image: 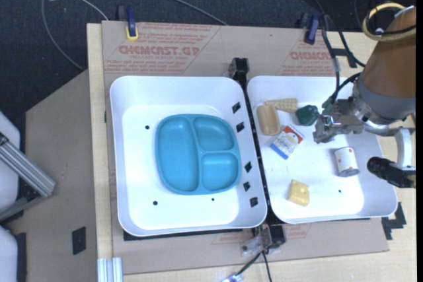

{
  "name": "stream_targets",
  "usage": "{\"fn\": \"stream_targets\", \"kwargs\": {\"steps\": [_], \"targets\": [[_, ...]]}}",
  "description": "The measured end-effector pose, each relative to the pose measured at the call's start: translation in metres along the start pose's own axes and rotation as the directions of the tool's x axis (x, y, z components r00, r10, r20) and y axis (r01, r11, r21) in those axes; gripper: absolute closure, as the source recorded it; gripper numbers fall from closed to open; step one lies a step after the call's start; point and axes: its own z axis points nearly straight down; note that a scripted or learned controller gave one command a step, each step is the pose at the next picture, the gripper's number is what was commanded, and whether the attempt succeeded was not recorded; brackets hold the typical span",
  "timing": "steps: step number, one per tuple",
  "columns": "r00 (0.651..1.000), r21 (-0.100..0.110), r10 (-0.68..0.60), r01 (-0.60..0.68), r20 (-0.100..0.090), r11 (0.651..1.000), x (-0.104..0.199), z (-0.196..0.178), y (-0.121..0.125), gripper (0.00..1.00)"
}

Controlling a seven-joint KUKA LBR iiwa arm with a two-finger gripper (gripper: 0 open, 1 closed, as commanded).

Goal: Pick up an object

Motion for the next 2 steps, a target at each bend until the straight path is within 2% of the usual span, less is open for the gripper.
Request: {"fn": "stream_targets", "kwargs": {"steps": [1, 2], "targets": [[1.0, 0.003, 0.0, 0.0, -0.001, 1.0, 0.0, -0.018, 0.001, 1.0], [1.0, 0.009, -0.004, 0.004, -0.004, 1.0, 0.058, -0.006, -0.001, 1.0]]}}
